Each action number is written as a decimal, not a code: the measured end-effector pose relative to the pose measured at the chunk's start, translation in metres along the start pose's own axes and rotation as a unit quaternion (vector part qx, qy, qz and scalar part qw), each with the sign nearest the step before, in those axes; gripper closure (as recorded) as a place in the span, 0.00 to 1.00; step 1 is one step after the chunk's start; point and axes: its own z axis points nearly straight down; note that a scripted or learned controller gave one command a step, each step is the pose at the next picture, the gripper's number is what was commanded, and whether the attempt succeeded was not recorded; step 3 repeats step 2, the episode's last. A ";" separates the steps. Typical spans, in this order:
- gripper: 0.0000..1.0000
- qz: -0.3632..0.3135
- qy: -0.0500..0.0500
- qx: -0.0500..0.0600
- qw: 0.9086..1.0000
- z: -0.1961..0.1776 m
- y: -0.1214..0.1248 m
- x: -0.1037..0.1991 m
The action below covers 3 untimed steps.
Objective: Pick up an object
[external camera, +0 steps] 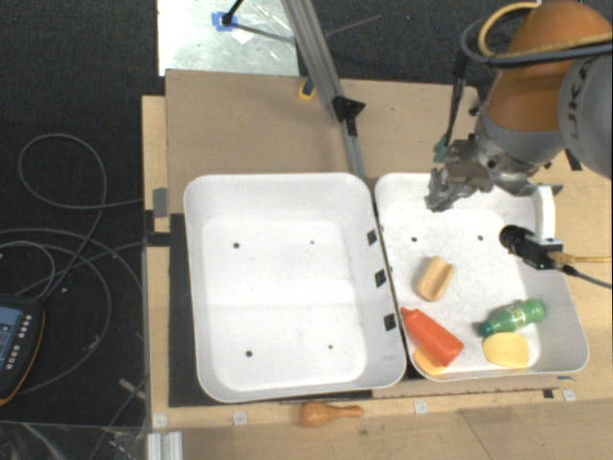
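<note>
Brown board made up the surface [259,123], and on it two shallow white bins sat side by side, with dark floor and loose cables beyond its left edge. No object had yet been lifted; judged from how things lay, the whole pick was left to do.

Candidates all lay in the right bin [402,199]. Nearest the middle was a small tan block [434,278], rounded and lying tilted on the bin floor, apart from the rest. Toward the near edge lay an orange cone-shaped piece [433,337], its wide end touching the bin's front wall. Just beside the near right corner a green bottle [513,317] rested on its side, with a yellow lemon-like piece [506,350] touching or almost touching it below.

Over the far part of that bin hung the jaws [446,192], grey and pointing down, well apart from every object. Whether they stood parted or closed could not be told, and nothing showed between them. Beside it, the left bin [206,286] held nothing to pick.
</note>
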 end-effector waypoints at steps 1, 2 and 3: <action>1.00 0.001 0.000 0.000 1.000 0.011 0.008 0.043; 1.00 0.000 0.000 0.000 1.000 0.022 0.013 0.100; 1.00 0.000 0.000 0.000 1.000 0.022 0.013 0.100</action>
